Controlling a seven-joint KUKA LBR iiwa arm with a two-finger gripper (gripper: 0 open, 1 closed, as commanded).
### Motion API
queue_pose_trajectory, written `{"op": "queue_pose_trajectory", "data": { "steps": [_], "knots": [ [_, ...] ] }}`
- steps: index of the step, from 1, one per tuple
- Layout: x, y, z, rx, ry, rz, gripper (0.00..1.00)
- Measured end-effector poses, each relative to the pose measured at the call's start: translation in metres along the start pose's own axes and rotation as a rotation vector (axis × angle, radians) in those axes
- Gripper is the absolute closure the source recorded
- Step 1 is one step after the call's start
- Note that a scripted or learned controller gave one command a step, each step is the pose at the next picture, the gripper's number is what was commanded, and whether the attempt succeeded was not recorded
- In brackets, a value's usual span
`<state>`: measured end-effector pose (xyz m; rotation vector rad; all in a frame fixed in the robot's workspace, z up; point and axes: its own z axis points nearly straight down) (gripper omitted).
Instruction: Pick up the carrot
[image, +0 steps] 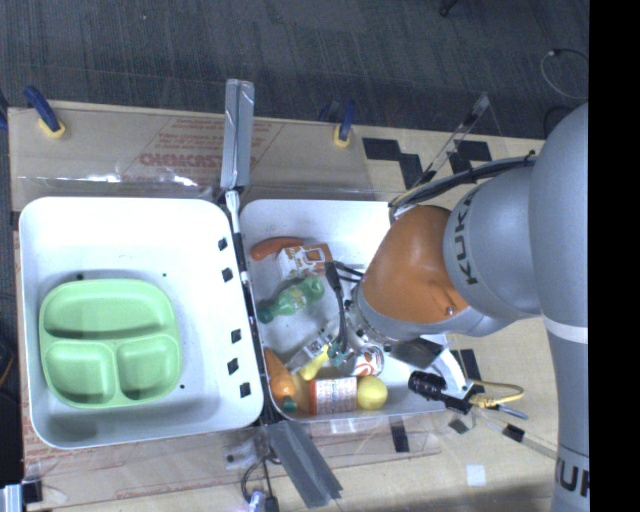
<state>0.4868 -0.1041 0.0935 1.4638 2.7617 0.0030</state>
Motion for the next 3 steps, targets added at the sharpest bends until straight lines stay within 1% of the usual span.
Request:
{"op": "queue_pose_trajectory", "data": {
  "steps": [1, 2, 3],
  "knots": [
    [-0.043, 0.064, 0.005, 0.012, 0.017, -0.178, 0.0],
    [-0.001, 0.017, -0.052, 0.008, 0.021, -0.623, 0.0],
    [-0.016, 0.036, 0.004, 0.009, 0.018, -0.699, 0.0]
  ]
}}
